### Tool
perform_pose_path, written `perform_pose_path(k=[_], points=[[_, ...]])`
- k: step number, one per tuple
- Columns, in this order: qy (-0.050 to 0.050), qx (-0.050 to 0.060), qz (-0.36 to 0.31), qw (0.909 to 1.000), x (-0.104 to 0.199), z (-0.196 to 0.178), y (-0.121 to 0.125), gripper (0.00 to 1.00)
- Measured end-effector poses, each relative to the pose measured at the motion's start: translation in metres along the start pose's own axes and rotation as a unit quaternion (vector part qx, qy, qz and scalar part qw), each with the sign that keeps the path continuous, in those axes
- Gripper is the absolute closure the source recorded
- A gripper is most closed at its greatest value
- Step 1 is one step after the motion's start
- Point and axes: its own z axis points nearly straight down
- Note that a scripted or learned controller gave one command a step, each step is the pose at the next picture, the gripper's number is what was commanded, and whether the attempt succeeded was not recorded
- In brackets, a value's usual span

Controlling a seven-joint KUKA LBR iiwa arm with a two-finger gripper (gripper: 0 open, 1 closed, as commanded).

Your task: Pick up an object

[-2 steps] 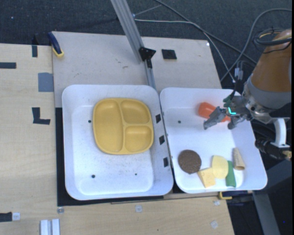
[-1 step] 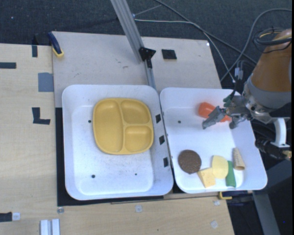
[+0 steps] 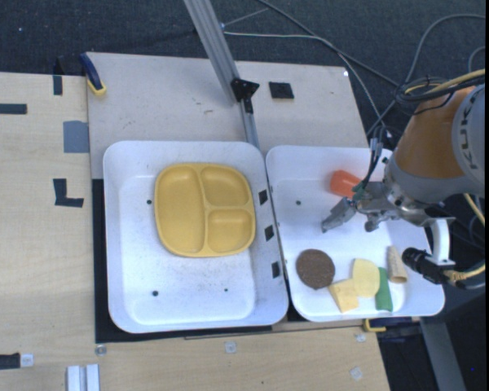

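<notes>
Arm (image 3: 440, 137) hiding part of orange object (image 3: 342, 182), hand (image 3: 342, 216) over right bin (image 3: 310, 169), grip unclear

Arm (image 3: 440, 149): grey body, wide orange band above the wrist, part of black lettering on it. Grey metal gripper (image 3: 336, 218), black cables and a yellow one alongside.

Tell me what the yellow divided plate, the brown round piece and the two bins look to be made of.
Yellow divided plate: likely moulded plastic, smooth and slightly glossy, with soft highlights on its rounded ridges.
Brown round piece: matte, speckled, rough-looking surface; possibly a toy cookie or patty of foam or plastic, unclear.
Left bin and right bin: probably thin white plastic, with rounded corners and a faint sheen.
</notes>
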Motion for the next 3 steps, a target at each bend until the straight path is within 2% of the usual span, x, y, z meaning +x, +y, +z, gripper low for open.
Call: perform_pose_path(k=[1,2,3], points=[[0.000,0.000,0.000,1.0000,0.006,0.064,-0.004,0.00],[-0.001,-0.004,0.000,1.0000,0.005,0.079,-0.003,0.00],[-0.001,-0.006,0.000,1.0000,0.006,0.067,-0.002,1.00]])
